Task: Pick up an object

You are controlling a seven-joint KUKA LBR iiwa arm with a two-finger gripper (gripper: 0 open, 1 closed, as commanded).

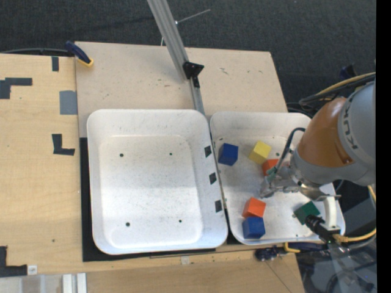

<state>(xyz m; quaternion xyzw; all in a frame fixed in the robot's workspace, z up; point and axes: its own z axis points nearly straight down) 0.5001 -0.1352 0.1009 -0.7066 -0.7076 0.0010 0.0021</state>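
Hand (273, 179) low in right bin (244, 124), beside orange block (269, 166).

Partial white lettering "KU" legible on orange band of arm (348, 133), cut off at frame edge. No other readable text, labels or numbers.

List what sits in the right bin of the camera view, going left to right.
Blue cube near the bin's left wall → blue cube at the front edge, with the orange cube just above it at about the same place → yellow cube → tool → green block.
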